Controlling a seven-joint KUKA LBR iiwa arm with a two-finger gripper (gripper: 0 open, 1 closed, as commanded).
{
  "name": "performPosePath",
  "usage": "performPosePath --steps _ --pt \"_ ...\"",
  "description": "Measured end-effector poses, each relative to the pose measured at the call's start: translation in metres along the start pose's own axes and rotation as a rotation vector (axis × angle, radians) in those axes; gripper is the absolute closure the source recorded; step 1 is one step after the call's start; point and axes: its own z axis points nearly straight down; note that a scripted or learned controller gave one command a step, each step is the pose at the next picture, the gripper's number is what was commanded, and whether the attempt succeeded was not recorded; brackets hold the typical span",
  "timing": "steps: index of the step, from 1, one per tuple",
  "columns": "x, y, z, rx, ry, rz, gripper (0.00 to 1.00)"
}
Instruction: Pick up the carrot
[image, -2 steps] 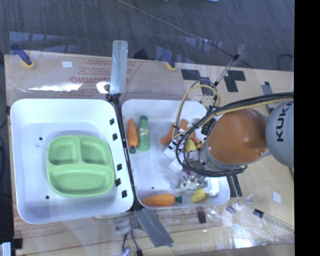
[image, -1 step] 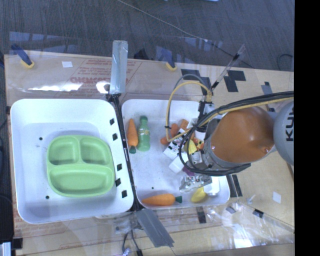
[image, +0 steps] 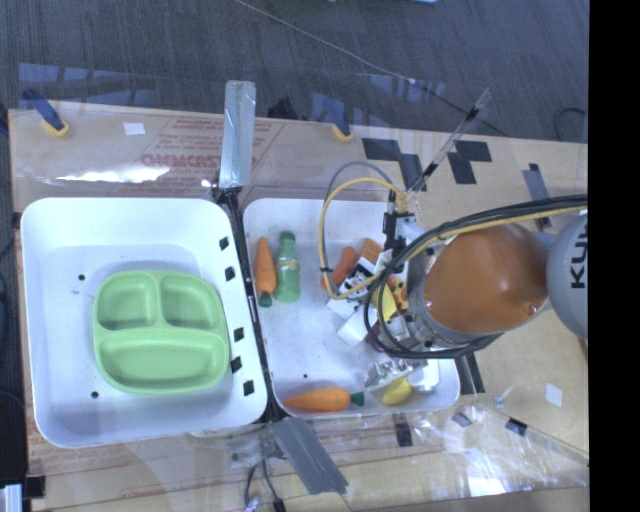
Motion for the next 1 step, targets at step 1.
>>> performPosePath --steps 1 --pt "0.009 -0.0245 -0.0048 0.001 0.001 0.023 1.0"
